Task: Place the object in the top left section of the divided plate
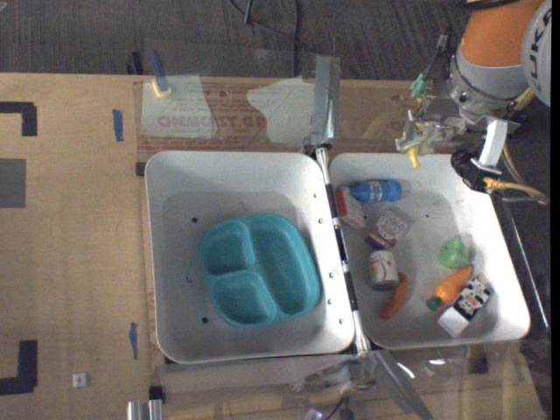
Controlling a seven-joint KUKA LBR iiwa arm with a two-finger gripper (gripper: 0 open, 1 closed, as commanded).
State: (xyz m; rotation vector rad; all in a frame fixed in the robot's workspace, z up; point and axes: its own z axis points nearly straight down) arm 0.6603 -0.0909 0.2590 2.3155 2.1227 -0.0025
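Note:
A teal divided plate [293,265] lies in the left white bin [166,191], with three bare sections. The right white bin [512,300] holds the loose objects: a blue bottle [376,191], a small purple-and-white carton [389,228], a can [381,269], a red-orange sausage shape [394,297], a carrot [452,287], a green piece [453,253] and a black-and-white carton [465,305]. My gripper [416,145] hangs over the far rim of the right bin, up and right of the blue bottle, well away from the plate. I see nothing in it.
A red-and-white packet [349,208] leans by the divider between the bins. A metal bracket [322,112] and clear sheets lie behind the bins. Black cables [477,173] hang beside the wrist at the right bin's far right corner.

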